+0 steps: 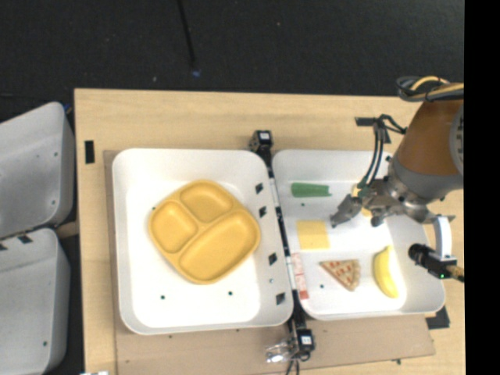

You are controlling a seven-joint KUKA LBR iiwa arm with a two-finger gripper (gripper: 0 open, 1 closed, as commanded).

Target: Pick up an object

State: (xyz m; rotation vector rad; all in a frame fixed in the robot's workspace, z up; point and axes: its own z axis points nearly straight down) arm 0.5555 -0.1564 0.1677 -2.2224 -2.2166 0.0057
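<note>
Overhead view of the wooden surface (94,209) with 2 shallow white bins. The right bin (406,307) holds 4 candidates: a flat green strip (310,189), a pale yellow square slab (313,234), a brown triangular pizza-slice toy (342,273) and a yellow banana toy (384,273). I would centre over 1 item, probably the slab, before descending. The pincer (361,206) hangs above the bin, apparently spread and gripping nothing, though the view is coarse. The left bin (125,303) carries a yellow 3-compartment plastic plate (205,231).
</note>
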